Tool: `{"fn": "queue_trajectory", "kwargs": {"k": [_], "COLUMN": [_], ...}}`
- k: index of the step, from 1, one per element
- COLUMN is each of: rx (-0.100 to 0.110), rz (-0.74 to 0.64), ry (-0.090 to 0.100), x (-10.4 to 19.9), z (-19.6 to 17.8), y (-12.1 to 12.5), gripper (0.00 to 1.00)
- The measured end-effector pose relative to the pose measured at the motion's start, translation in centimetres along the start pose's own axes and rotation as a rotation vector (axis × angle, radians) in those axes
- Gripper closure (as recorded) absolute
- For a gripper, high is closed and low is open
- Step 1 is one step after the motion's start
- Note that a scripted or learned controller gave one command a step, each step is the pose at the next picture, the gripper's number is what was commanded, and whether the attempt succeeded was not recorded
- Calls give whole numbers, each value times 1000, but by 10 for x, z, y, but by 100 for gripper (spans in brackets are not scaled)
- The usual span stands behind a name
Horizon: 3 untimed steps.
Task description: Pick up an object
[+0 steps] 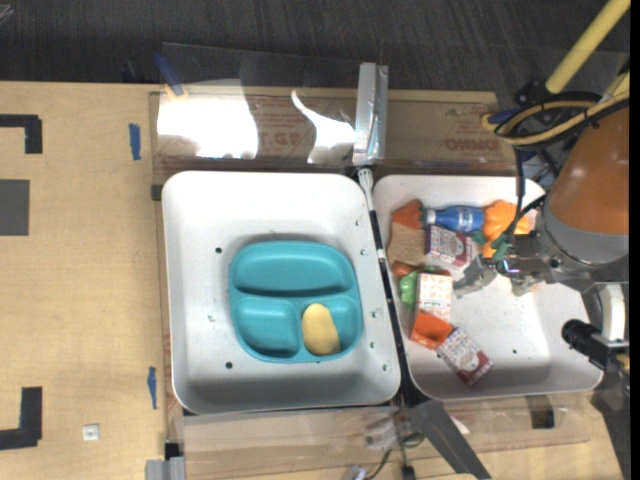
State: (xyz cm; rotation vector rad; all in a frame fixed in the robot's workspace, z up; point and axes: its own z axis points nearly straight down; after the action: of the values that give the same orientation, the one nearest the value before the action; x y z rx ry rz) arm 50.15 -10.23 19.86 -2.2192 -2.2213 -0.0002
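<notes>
1. Two shallow white bins sit side by side on the bench: the left bin (pixel 190 298) and the right bin (pixel 520 358).
2. The left bin holds a teal divided tray (pixel 262 286), and a yellow lemon-shaped object (pixel 320 329) lies in the tray's lower right compartment.
3. The right bin carries a cluster of small items along its left and upper side.
4. Near the top of that cluster lies a bottle with a blue cap (pixel 453 217), on its side, with an orange object (pixel 497 218) just to its right.
5. A brown packet (pixel 404 242) sits at the upper left of the cluster, with a small green piece (pixel 408 288) below it and a white-and-pink box (pixel 434 291) beside that.
6. Lower down lie an orange wedge-shaped item (pixel 432 330) and a red-patterned white packet (pixel 464 356), the latter nearest the bin's front.
7. The arm (pixel 592 193) reaches in from the right, its orange band above the right bin's upper right corner.
8. The gripper (pixel 490 271) hangs low over the right bin's middle, just right of the white-and-pink box; whether it is released or clenched cannot be told, and nothing shows plainly between its tips.
</notes>
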Motion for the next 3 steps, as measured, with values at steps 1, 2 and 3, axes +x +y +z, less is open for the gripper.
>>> {"fn": "queue_trajectory", "kwargs": {"k": [1,2,3], "rx": [-6,-3,-18], "rz": [-130,-346,-265], "ry": [-1,-3,-6], "x": [30,-37,-57], "z": [-52,20,102], "y": [47,99,127], "gripper": [0,0,0]}}
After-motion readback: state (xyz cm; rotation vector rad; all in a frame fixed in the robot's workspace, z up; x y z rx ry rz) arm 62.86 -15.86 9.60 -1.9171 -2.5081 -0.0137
